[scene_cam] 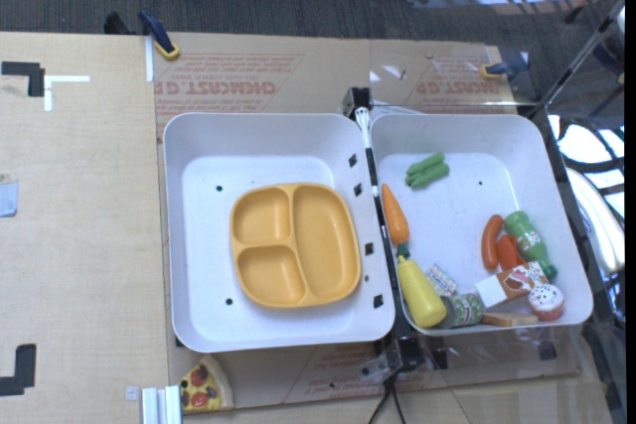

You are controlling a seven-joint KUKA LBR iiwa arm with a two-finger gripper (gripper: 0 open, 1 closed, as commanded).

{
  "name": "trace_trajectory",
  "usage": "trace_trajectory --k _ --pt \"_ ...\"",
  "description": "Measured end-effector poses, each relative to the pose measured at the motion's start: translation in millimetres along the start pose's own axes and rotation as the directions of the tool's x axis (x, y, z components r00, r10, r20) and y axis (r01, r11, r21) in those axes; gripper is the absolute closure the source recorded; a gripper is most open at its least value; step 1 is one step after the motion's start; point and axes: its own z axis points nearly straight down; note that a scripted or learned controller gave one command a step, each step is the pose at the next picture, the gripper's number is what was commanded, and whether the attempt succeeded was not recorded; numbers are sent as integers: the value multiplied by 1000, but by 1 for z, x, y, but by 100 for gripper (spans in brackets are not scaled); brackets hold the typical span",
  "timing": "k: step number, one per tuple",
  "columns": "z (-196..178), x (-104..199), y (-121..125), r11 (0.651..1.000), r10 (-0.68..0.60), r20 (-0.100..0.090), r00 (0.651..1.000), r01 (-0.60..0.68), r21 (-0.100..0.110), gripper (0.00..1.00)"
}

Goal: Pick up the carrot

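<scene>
Camera view: small orange carrot (395,214) lies against the right bin (532,149)'s left wall.
Looks light, stiff, slick; I'd pinch its thick middle. My fingers' state: cannot tell.

I see two white bins: the left bin (189,243) carries a plain yellow divided plate (294,244). In the right bin (532,164) I make out an orange carrot (395,214) with a green tip, green pea pods (427,170), a yellow bottle (419,293), a red-orange sausage (491,242) and a green bottle (528,240) with a pale label. The counter (75,243) is pale tan wood grain.
</scene>
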Motion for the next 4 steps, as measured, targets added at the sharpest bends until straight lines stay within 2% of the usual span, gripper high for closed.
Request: trace_trajectory --k 1,2,3,4 --pt "-8 2 -1 1000 -5 1 1000 5 2 100" --pt "-8 1 -1 1000 -4 1 1000 4 1 0" --pt "-16 3 -2 1000 -10 1 1000 10 3 100" --pt "-16 3 -2 1000 -10 1 1000 10 3 0"
